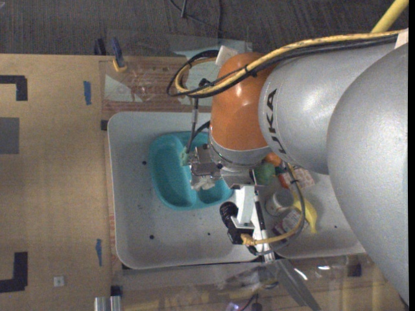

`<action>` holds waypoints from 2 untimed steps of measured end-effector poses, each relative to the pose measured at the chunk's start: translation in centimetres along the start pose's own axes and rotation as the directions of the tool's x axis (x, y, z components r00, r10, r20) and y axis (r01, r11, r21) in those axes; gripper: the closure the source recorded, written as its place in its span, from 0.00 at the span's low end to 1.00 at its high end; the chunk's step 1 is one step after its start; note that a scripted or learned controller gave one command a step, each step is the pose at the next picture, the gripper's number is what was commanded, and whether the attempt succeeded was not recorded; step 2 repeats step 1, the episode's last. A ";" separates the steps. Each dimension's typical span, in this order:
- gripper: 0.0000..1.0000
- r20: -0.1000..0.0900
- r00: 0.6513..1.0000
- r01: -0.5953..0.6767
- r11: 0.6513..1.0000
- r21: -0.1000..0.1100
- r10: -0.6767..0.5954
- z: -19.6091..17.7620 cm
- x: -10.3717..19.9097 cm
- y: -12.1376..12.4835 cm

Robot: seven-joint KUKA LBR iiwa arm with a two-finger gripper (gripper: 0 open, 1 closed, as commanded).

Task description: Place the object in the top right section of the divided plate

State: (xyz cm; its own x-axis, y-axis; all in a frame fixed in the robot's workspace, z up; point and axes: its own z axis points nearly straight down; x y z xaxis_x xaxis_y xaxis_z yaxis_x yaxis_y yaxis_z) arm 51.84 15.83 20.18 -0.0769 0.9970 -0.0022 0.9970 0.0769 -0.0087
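Camera view looks down at a slant on the bench, where the grey KUKA arm [337, 109] reaches in from the right and covers much of the right-hand bin [324, 241]. Its orange band [237, 102] sits above the wrist, directly over the teal divided plate [170, 170] that lies in the left white bin [130, 193]. The gripper [202, 179] hangs low over the plate's right part, near the ridge between its sections, and something pale shows at its tips; whether that is the object or part of the gripper cannot be told, and whether the tips are spread or pressed together cannot be told either. The plate's left section is plainly visible, while the sections nearest the arm are partly hidden beneath the wrist. In the right-hand bin, just beside the arm, lie a yellow banana-like item [310, 216], a grey-lidded can [280, 203] and a green and orange piece [267, 170]. A yellow cable [311, 44] runs along the arm.
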 end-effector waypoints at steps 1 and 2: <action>1.00 -0.002 0.993 0.122 0.993 0.000 -0.122 7.4 -4.9 -4.3; 1.00 -0.002 0.993 0.122 0.993 0.000 -0.122 7.4 -4.9 -4.3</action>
